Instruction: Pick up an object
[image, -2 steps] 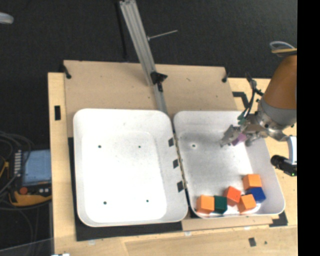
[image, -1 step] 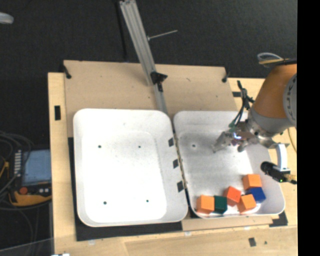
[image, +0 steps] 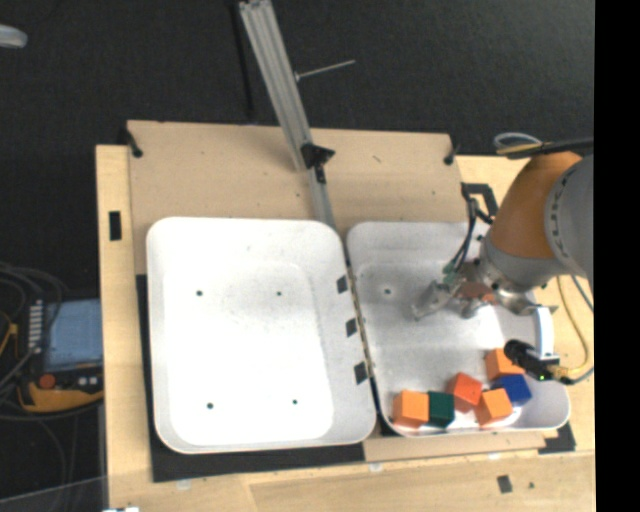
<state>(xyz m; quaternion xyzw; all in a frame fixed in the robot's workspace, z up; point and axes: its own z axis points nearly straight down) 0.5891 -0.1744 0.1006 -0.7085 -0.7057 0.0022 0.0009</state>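
Here, tan bench (image: 240, 170), dark floor (image: 450, 60), right bin (image: 400, 250) — claw (image: 440, 298) grip unclear

You see two bins, the left bin (image: 250, 330) and right bin (image: 400, 270), of smooth white plastic with a faint sheen. The bench (image: 250, 165) looks like matt pale wood. The blocks (image: 455, 400) appear smooth and matt. The pole (image: 280, 80) looks like dull grey metal.
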